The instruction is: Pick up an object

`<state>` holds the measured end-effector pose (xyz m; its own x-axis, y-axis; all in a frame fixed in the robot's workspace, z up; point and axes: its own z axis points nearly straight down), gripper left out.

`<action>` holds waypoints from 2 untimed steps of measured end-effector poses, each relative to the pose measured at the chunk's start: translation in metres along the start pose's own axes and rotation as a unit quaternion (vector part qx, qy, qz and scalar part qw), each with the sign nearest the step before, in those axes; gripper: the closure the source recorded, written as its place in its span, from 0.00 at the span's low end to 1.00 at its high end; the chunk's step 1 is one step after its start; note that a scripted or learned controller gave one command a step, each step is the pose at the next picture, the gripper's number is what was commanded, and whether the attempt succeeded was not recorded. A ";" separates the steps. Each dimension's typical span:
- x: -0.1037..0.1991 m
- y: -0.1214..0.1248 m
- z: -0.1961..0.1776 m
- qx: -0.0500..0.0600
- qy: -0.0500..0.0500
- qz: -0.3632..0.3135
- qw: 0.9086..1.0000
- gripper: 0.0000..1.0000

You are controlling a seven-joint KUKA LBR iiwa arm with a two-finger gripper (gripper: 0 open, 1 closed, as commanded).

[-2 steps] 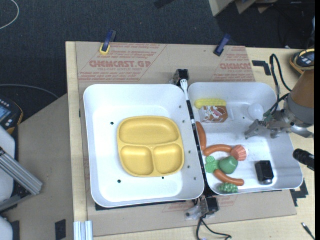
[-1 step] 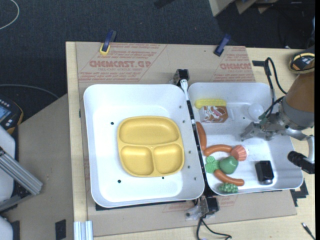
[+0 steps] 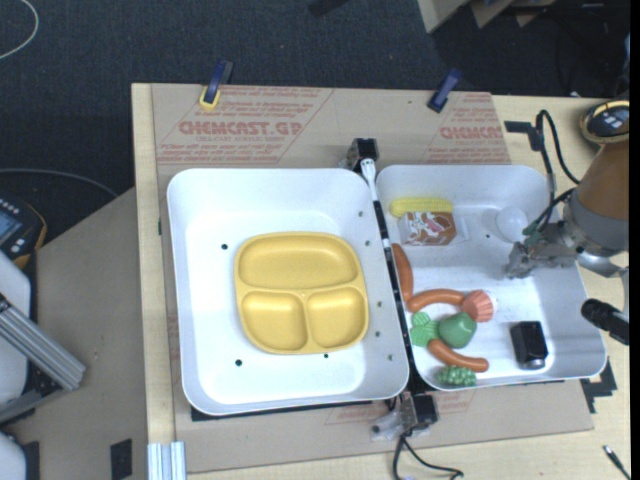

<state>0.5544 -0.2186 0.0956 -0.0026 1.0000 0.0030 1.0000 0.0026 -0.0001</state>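
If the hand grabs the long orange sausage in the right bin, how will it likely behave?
The sausage looks smooth and rounded, so it may slip or roll between fingers. Its curve suggests soft toy plastic, probably light. It lies against the green toy, which may shift when it is lifted.

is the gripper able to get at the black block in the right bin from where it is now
Probably yes. The gripper sits low in the right bin, and the black block lies apart from the other toys, with bare floor between them.

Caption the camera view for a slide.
Gripper low in the right bin of toy food; yellow divided plate in the left.
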 end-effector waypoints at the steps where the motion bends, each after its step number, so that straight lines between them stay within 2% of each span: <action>1: 0.003 0.001 -0.043 -0.003 -0.003 0.001 1.000 1.00; 2: -0.004 0.008 -0.104 -0.005 -0.004 0.001 1.000 1.00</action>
<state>0.5623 -0.2234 0.1993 -0.0013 1.0000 -0.0049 1.0000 0.0013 0.0093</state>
